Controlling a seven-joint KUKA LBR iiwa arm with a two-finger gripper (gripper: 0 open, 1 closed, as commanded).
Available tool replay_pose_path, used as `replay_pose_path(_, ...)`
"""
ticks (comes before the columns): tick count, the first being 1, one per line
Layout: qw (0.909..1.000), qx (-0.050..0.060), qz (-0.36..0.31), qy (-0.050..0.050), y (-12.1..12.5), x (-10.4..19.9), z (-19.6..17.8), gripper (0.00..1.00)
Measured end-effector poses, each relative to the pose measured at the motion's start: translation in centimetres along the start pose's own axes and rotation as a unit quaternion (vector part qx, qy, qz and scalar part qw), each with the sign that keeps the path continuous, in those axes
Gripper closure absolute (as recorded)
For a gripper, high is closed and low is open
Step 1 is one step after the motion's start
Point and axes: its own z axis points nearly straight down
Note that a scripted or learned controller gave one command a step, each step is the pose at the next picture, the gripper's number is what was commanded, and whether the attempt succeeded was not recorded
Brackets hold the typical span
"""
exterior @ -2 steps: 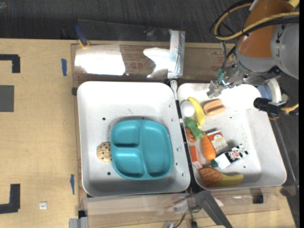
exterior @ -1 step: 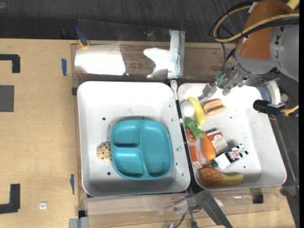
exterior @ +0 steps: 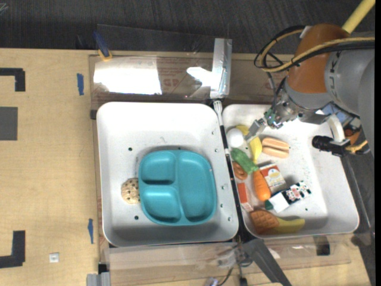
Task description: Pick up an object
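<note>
Camera view: gripper (exterior: 266,121) fingers blurred above hot dog (exterior: 275,148).

This is a robotics lab test cell, not a home or shop. A grey industrial arm (exterior: 351,79) with an orange band and looped cables reaches over a plywood bench (exterior: 44,159) marked with black tape corners and blue tape tabs. Two shallow white bins (exterior: 113,124) sit side by side in a fitted frame, with a clear plastic panel (exterior: 155,73) taped behind them. Toy plastic food (exterior: 268,177) is piled in the right bin, and a teal divided plate (exterior: 177,186) lies in the left.
</note>
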Motion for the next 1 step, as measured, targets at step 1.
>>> replay_pose_path(1, 0.9994, 0.000, -0.034, 0.004, -0.89, 0.73, 2.61, 0.00)
